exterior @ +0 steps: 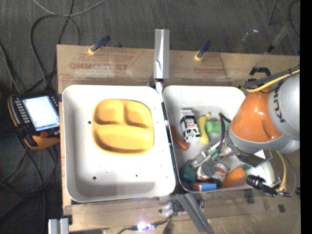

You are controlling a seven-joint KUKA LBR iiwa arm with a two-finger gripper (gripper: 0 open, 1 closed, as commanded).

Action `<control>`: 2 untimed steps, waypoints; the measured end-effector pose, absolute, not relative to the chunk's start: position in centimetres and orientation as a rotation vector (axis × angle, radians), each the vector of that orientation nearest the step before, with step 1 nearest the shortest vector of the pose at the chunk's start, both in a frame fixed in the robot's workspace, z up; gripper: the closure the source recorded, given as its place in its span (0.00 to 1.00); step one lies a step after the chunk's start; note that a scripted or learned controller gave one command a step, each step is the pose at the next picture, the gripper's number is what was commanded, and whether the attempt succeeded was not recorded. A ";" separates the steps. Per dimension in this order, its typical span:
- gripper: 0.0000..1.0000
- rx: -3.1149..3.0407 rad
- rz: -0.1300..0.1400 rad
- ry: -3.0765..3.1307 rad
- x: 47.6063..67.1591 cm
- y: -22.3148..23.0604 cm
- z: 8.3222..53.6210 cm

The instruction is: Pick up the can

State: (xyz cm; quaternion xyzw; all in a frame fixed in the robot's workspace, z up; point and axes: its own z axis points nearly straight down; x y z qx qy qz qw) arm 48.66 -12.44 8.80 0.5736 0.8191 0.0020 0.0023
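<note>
Glossy yellow plastic tray [124,126] lies in a smooth white plastic bin [78,179].

Plywood bench [141,65] carries two white bins side by side: left bin [73,130], right bin [234,94]; two clamps [98,44] [203,49] sit at its far edge.

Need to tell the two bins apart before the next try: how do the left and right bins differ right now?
The left bin holds one yellow divided tray, lying flat; the right bin holds a jumble of small things, the can among them. The arm hangs over the right bin, its gripper low in the clutter; nothing hangs over the left bin. Both are shallow, white, side by side.
</note>
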 end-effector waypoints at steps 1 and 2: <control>1.00 1.798 0.013 2.569 48.9 -12.3 9.7; 1.00 2.135 0.010 2.307 50.8 -15.5 9.2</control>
